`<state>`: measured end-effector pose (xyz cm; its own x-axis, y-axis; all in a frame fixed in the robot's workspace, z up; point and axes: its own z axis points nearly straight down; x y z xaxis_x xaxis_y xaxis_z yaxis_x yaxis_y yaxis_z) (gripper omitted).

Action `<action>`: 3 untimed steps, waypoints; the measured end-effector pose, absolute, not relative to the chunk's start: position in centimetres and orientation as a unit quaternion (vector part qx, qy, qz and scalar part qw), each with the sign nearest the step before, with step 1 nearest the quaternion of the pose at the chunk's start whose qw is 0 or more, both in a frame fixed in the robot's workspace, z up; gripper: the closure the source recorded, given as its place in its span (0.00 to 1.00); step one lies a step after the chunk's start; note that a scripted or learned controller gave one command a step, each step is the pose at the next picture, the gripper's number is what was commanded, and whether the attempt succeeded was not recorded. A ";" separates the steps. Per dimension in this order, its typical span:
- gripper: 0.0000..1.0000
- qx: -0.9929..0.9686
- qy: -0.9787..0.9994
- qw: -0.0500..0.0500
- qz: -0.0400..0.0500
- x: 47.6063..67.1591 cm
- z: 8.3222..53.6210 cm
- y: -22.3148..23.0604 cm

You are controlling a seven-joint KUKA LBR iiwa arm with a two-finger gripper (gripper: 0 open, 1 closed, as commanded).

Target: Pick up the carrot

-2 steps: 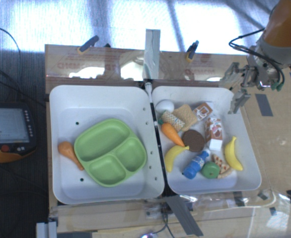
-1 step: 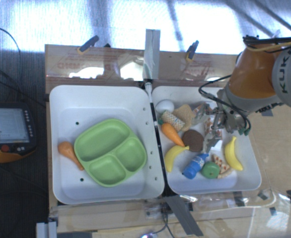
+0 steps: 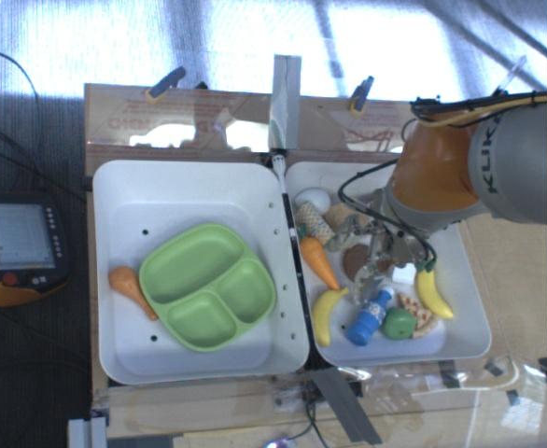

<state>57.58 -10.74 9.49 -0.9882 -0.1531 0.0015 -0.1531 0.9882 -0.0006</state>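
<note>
A dark carpeted floor streaked with pale light surrounds the bench [image 3: 189, 119], whose brown back edge carries two clips and an upright post between the bins; a teach pendant [image 3: 17, 250] lies on the floor off to the left. The left bin [image 3: 115, 194] holds a green divided plate [image 3: 208, 287], tilted on the diagonal, with an orange drumstick-shaped toy [image 3: 132, 289] touching its left rim. The right bin [image 3: 469, 334] is crowded: the carrot [image 3: 317, 261] lies near the bin's left wall, point towards the front, just beside a corn cob [image 3: 311, 220] behind it and a yellow banana [image 3: 326, 314] in front of it; a white egg-like piece [image 3: 313, 199] sits at the back; a blue bottle [image 3: 371, 315] leans next to a green round fruit [image 3: 399, 325], a pizza slice [image 3: 419, 314] and a second banana [image 3: 432, 292] to the right. The grey arm with its orange band [image 3: 437, 171] reaches in from the right, and the gripper [image 3: 374, 267] hangs over the middle of this bin, above a brown round piece [image 3: 356, 259], right of the carrot and apart from it; whether the claw is released or clenched cannot be told, as cables and dark hardware blur it.
</note>
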 end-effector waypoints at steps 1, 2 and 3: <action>0.00 0.045 -0.999 -0.005 0.002 59.2 9.0 -9.6; 1.00 0.046 -0.999 -0.007 0.003 59.5 9.9 -9.5; 1.00 -0.013 -1.000 -0.003 0.000 61.4 32.5 -3.7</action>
